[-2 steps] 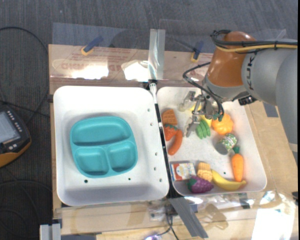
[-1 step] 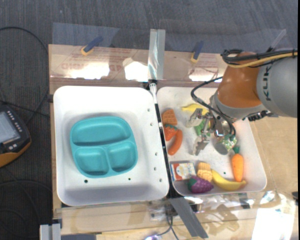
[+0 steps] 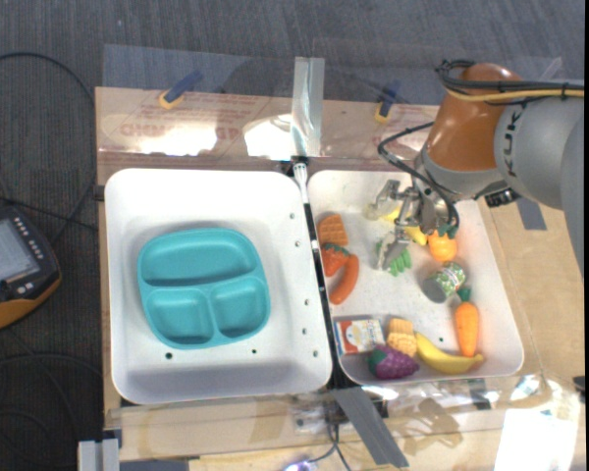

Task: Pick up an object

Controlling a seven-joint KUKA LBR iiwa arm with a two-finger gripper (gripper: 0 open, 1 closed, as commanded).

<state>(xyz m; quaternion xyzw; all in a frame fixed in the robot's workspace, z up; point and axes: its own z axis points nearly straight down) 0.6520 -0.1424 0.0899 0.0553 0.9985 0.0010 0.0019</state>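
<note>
Orange-banded, our arm (image 3: pixel 491 135) reaches into the right bin (image 3: pixel 501 292), its gripper (image 3: pixel 401 226) low among the toy food beside a small orange fruit (image 3: pixel 443 247). We cannot tell how the pincer stands. Left bin (image 3: pixel 128 214) holds a teal tray (image 3: pixel 204 285).

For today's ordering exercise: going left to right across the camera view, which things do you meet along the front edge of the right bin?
Small carton → purple grapes → banana → carrot.
</note>
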